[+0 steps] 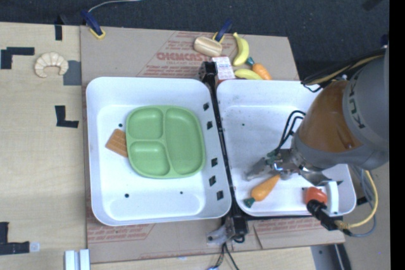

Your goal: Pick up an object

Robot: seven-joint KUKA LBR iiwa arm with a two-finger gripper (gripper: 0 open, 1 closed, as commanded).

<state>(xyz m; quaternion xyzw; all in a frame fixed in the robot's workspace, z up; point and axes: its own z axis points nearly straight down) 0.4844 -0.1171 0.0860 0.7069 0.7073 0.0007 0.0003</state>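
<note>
In the right white bin (253,95), the metal claw (264,169) hangs with its thin fingers spread apart just above a smooth, tapered orange toy carrot (264,188) on the speckled floor, while a glossy green three-part plate (166,141) fills the left bin (101,136).

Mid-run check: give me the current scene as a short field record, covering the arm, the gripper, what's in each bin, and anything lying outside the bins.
arm: grey, orange band, reaching in from the right over the right bin
gripper: low in the right bin, just above the carrot
jaw state: cannot tell
right bin contents: toy carrot near the front wall; small red-orange object at the front right corner
left bin contents: green divided plate; brown flat piece partly under the plate's left edge
outside bins: croissant at far left; bananas and bread roll behind the bins
</note>
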